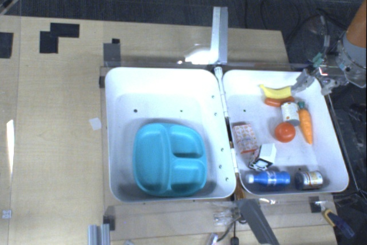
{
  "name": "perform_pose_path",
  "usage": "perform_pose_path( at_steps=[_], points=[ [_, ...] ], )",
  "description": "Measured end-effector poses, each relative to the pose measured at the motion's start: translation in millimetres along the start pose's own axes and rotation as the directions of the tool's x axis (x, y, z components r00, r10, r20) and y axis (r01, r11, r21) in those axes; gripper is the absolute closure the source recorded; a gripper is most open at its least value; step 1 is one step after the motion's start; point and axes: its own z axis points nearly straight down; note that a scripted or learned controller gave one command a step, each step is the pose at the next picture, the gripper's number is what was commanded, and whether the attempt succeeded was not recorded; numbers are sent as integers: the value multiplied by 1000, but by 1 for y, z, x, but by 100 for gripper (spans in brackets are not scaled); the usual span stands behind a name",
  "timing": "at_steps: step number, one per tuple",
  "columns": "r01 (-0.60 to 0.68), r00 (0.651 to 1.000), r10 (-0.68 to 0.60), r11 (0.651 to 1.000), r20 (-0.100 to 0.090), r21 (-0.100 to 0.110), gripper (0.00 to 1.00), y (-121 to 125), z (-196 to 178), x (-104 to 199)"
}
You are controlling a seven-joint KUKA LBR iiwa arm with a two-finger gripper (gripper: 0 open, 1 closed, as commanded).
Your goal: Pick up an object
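Arm comes in over the right bin's (338,166) far right corner. Tool (312,78) hangs there, above the rim; nothing visible between its fingers, and I can't tell from here how wide they stand.

Right bin contents:
- banana (275,91) near the far edge, just beside the tool
- red-orange piece (276,102) touching the banana's near side
- small white bottle (290,112) and carrot (305,124) side by side at the right
- tomato (284,132) mid-bin, just beside the carrot
- patterned packet (245,137) by the left wall
- black-and-white card (262,160) nearer the front
- blue bottle (270,179) and metal can (310,179) lying along the near edge

Left bin (123,94) holds a blue divided tray (170,158), toward the near edge.
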Motion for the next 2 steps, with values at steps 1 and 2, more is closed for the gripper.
perform_pose_path(
  at_steps=[1, 2],
  points=[
    [39, 999, -39, 999, 1, -3, 0, -27, 133, -18],
    [42, 999, -42, 999, 4, -15, 100, -23, 117, -17]
  ],
)
